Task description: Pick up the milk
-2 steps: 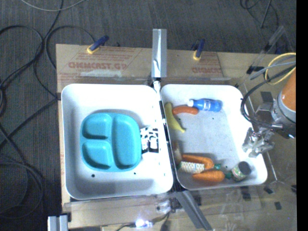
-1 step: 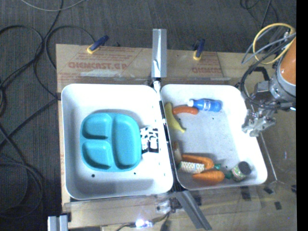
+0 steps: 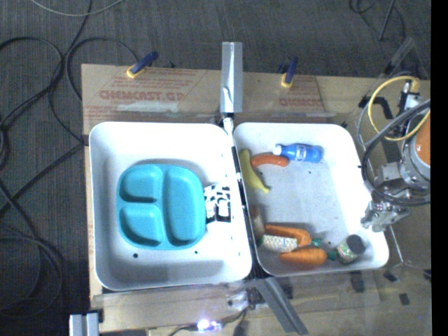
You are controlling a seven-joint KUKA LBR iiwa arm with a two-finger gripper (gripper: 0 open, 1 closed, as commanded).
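The milk [image 3: 218, 203] is a small black-and-white patterned carton in the left bin [image 3: 105, 187], lying against the right edge of the blue divided tray [image 3: 162, 204] and close to the wall between the bins. My gripper [image 3: 380, 216] hangs over the right rim of the right bin [image 3: 318, 187], far to the right of the milk, with nothing seen in it. The grey arm with its orange band [image 3: 423, 145] comes in from the right edge.
The right bin holds a blue bottle [image 3: 301, 152], a red sausage [image 3: 270, 161], a banana [image 3: 253, 173], two carrots [image 3: 302, 257], a corn piece [image 3: 278, 243] and a small dark can [image 3: 350, 248]. Cables loop beside the arm.
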